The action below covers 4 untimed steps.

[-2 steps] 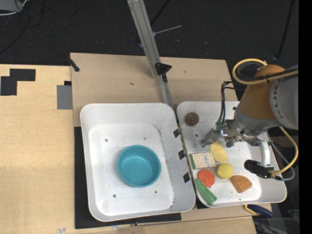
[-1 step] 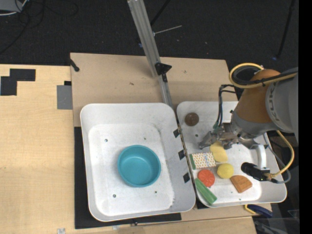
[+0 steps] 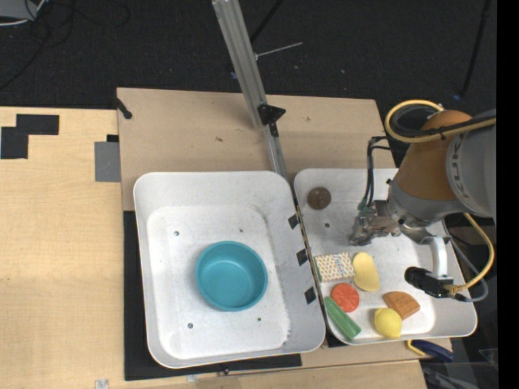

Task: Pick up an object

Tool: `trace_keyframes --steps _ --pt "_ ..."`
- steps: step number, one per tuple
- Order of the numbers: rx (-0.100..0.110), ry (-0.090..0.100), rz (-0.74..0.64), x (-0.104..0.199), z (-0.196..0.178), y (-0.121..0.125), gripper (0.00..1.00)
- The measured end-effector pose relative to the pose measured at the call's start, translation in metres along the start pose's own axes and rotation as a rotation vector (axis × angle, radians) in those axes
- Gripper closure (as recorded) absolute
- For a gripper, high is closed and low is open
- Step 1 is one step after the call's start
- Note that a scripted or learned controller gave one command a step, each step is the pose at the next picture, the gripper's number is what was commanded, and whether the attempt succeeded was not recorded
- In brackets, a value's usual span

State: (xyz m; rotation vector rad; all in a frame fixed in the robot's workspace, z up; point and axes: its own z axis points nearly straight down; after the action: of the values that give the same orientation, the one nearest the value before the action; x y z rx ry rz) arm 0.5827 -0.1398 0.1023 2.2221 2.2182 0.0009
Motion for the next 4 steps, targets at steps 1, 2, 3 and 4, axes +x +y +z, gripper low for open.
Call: trace_keyframes --steps 1,2,3,4 --pt "-0.002 0.0 -0.001 -0.001 -0.044 -0.005 1.0" --pt "-0.003 0.0 -0.001 -0.007 -0.103 0.001 1.0" --pt "0.0 0.001 -0.001 -0.008 -0.123 0.001 1.0" --pt "0.003 0.002 -0.005 0.046 -0.114 0.004 1.0"
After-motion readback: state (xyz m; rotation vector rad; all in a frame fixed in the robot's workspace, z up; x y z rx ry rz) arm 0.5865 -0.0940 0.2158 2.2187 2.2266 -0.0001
